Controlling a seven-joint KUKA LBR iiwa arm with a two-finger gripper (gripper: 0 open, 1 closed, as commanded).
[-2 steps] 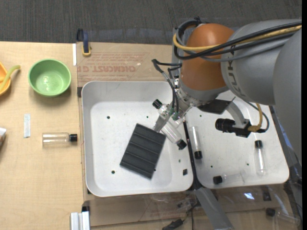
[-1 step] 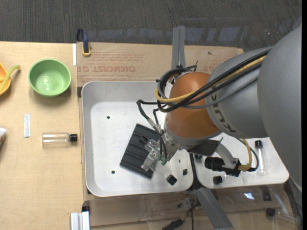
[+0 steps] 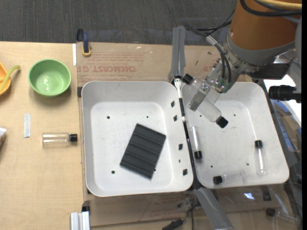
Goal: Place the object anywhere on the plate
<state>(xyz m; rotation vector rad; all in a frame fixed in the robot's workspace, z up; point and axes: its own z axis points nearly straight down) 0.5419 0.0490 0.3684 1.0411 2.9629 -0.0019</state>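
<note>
– In the right bin (image 3: 240,143), which object is yours?

– The clear vial (image 3: 210,113) with the black cap. It sits towards the bin's upper left part, slanting, with its cap at the lower right end. Its upper end meets the tip of my gripper (image 3: 197,102), which comes down at a slant from my wrist above the bin's top edge. Whether my gripper is apart, together or clamped on the vial, I cannot tell; the glass and the metal blur into each other there. I also cannot tell whether the vial rests on the bin floor or hangs above it.

– And the plate?

– The dark ribbed plate (image 3: 143,151) lies flat in the left bin (image 3: 110,109), turned at an angle, a little below that bin's middle. It is well apart from the vial, with the wall between the two bins in between.

– What else lies around?

– Three more vials in the right bin: a second vial (image 3: 195,140) along the left wall, a third vial (image 3: 259,158) near the right wall, and a fourth vial (image 3: 230,178) at the bottom edge, each black-capped. Out on the bench, left of the bins, stand a green bowl (image 3: 50,77) and, below it, a clear bottle (image 3: 58,138) on its side.
</note>
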